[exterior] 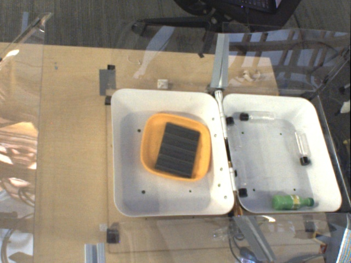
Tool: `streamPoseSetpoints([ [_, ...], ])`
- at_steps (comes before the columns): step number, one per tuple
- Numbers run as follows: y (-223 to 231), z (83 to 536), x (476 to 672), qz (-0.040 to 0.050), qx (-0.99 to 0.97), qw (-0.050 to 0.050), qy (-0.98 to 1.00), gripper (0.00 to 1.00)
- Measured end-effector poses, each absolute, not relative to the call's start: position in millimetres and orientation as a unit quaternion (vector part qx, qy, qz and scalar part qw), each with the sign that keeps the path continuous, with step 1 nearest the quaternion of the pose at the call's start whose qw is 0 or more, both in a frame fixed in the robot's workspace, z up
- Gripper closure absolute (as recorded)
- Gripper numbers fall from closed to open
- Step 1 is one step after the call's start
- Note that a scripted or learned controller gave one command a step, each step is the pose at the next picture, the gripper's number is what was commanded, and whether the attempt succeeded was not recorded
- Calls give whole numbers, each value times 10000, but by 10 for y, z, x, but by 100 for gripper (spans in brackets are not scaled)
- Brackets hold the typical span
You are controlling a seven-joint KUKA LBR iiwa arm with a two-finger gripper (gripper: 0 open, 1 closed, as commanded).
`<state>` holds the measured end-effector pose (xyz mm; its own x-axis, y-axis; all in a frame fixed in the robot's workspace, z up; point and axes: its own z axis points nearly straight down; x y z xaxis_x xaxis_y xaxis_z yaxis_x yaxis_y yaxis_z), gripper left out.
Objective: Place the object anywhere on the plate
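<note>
We see a dark ribbed block (177,149) lying flat on the orange plate (147,147) in the left bin (126,196), which we judge light, stiff and best pinched across its narrower sides; we cannot tell the gripper's state.

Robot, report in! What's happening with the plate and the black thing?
Black ridged block lying on orange plate, left bin. Green bottle in right bin.

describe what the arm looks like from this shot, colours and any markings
Little can be told from this picture. A blurred grey shape with a speck of orange at the lower right corner may be part of the arm, but that is uncertain. No markings or cables can be read on it.
</note>
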<state>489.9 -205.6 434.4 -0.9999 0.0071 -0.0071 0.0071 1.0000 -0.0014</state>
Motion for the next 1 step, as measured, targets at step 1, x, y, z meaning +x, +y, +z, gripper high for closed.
streamPoseSetpoints([
  [1,-2055,4346,4899,-10,-1489,38,9888,0],
])
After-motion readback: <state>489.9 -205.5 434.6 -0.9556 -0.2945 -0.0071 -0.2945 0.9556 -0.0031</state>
